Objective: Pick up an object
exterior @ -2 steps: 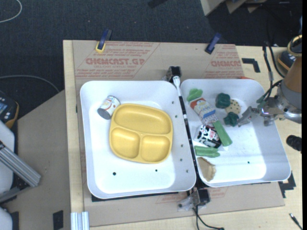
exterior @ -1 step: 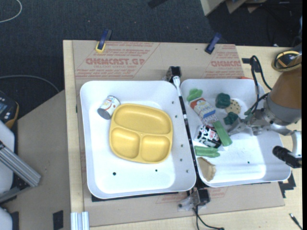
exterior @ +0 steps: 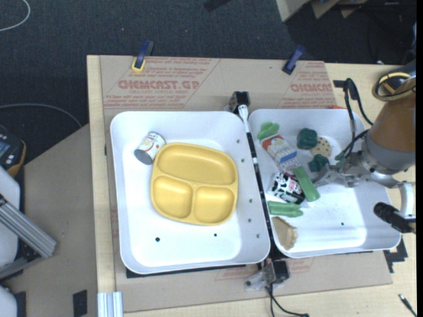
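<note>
- You are looking at the gripper [exterior: 322, 168] reaching into the right bin [exterior: 344, 233] from its right side, low among the clutter; whether it is apart or together, you cannot tell.
- Its tip is sitting just beside a dark green block [exterior: 307, 138] and a green stick [exterior: 307, 183], both in the left half of that bin.
- Close by, a black-and-white patterned item [exterior: 285, 185] is lying against the stick, a green pod-like piece [exterior: 285, 209] is resting below it, and a tan lump [exterior: 285, 232] is sitting at the bin's near-left corner.
- Nothing is visibly gripped, so you are likely watching the approach or the closing step of a pick.
- The next move is calling for a firm closure on one piece, then a straight lift clear of its neighbours.
- In the left bin [exterior: 132, 197], a yellow divided tray [exterior: 194, 183] and a small can [exterior: 149, 147] are lying well apart from the arm.
</note>
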